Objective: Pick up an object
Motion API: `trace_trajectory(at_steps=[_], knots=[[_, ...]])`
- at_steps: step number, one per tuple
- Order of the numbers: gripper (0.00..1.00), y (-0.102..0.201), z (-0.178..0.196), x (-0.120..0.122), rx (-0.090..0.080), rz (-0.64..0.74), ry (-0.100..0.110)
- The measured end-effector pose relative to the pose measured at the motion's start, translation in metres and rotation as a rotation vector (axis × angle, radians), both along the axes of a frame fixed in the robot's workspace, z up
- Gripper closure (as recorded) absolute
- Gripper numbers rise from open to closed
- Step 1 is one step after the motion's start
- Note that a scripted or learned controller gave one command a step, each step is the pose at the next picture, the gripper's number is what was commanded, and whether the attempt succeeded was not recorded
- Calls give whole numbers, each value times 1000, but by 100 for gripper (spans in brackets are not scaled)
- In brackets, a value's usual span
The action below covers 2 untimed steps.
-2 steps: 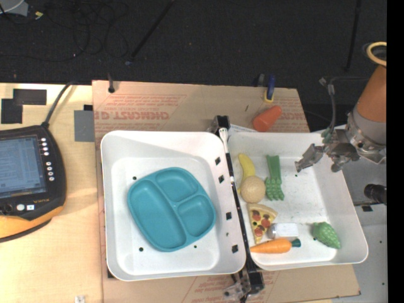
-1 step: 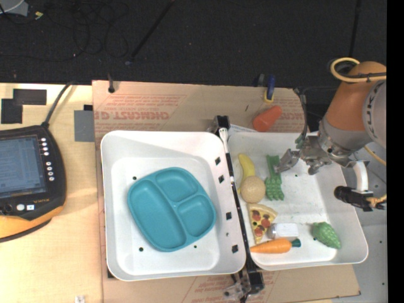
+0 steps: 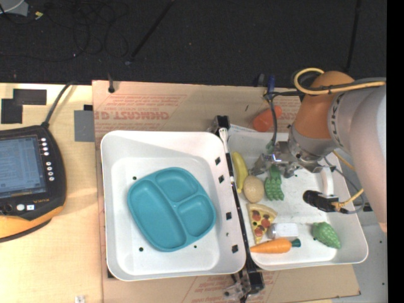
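Over the right bin (image 3: 315, 262), near its back half: gripper (image 3: 276, 163) hangs low, the grey arm with its orange band coming in from the right. Cannot tell from this slant whether the gripper is spread or pressed together; nothing is visibly pinched in it.

Likely target: green knobbly toy (image 3: 273, 185), lying on the bin floor just below the gripper in the picture. Contact or a gap between them, cannot tell.

Neighbours: beige egg-shaped toy (image 3: 253, 189) just beside the green one on its left, yellow banana (image 3: 240, 170) along the bin's left wall. Nearer the front are a pizza slice (image 3: 261, 220), a carrot (image 3: 274, 246) and a green leafy toy (image 3: 326, 234). Left bin (image 3: 120, 169) holds a teal divided plate (image 3: 170, 207), well apart from the work.

Judgement: pick not yet made.

Risks:
- Crowding. The beige toy sits so close that a descent slightly to the left could land on it or nudge both pieces aside.
- Shape. The green toy looks lumpy and rounded, so an off-centre squeeze could pop it out sideways.
- Rolling. A bumped egg-shaped toy would likely roll toward the banana and shuffle the cluster.
- Empty close above the toy if descent is short.
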<state>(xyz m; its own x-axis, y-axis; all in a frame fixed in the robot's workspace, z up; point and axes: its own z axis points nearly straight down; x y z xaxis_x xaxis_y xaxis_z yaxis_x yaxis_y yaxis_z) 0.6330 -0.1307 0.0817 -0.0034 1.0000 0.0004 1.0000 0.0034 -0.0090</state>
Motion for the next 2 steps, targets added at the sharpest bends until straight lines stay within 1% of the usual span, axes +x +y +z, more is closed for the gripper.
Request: trace_trajectory(at_steps=[1,2], knots=[[100,-2,9,0,1,-2,4],[100,62,113,14,2,3,-18]])
